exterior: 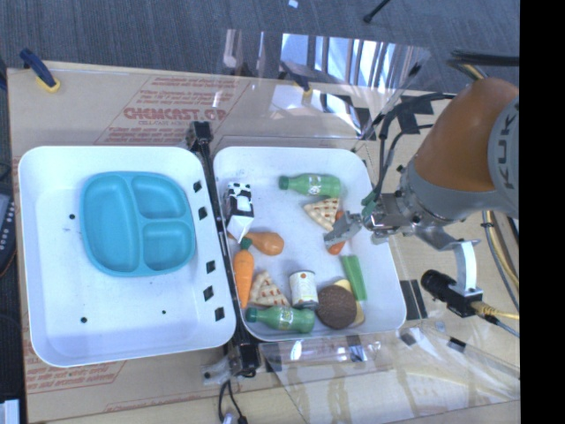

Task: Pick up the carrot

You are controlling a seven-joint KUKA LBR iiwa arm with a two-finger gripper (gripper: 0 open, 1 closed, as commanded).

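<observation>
At the near edge of the right bin (385, 276) a green bottle (281, 319) lies on its side, with a brown cookie (336, 306) and a small white can (303, 288) just beside it. A pizza slice (262, 290) sits to the left of the can. The carrot (244, 275) lies lengthwise along the bin's left wall, its green top pointing away from the viewer, touching the pizza slice. Just beyond it rests a chicken drumstick (263, 242). A green stick-shaped piece (353, 276) lies toward the right side. The end effector (340, 233) reaches in from the right above that side, well apart from the carrot across the bin; its fingers look closed on a small orange-red piece (336, 246), though that is hard to make out. Farther back lie another pizza slice (324, 211), a black-and-white carton (239, 203) and a second green bottle (311, 184). The left bin (53, 325) holds a blue divided tray (139, 222) on the tabletop (115, 113).
</observation>
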